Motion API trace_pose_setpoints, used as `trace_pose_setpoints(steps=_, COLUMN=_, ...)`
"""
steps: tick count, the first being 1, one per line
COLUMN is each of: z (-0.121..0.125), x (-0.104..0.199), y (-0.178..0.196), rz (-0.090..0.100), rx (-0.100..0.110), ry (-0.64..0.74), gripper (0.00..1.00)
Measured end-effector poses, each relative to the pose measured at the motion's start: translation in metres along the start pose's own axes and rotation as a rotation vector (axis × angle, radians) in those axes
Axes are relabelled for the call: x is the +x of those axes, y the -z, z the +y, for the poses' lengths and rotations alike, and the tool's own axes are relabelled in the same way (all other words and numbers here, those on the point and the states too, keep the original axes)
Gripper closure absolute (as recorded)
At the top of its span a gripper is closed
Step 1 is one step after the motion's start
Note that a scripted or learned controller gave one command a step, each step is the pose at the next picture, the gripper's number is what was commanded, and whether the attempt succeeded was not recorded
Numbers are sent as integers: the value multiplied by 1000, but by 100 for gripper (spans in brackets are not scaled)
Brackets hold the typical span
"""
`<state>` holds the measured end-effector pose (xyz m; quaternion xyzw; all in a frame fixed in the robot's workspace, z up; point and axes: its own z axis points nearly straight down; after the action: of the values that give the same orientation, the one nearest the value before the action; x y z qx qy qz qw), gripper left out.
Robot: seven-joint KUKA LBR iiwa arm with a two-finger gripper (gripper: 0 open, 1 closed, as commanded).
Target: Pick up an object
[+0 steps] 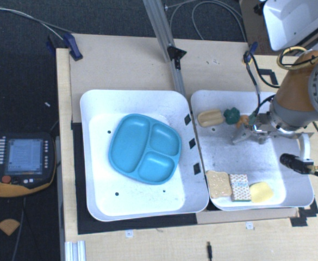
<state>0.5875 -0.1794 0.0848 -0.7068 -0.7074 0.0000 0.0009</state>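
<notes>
We note desk (120, 53), two white bins: left bin (93, 145) holds blue divided plate (145, 147). Right bin (289, 200): fingers (247, 134) low, spread, gripping nothing. Tan roll (210, 118) at their 10 o'clock, long axis 3–9; green toy (232, 115) between.

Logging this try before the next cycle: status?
Gripper low in the right bin, nothing visibly held. Toy with green end lies just beside it, at the bin's far wall. Sponges along the near edge; blue plate in the left bin.
</notes>
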Motion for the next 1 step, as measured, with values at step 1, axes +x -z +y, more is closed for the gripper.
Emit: trace_pose_setpoints(steps=1, z=2, x=-1, y=14, rz=-3, rx=-7, ry=0, gripper=100)
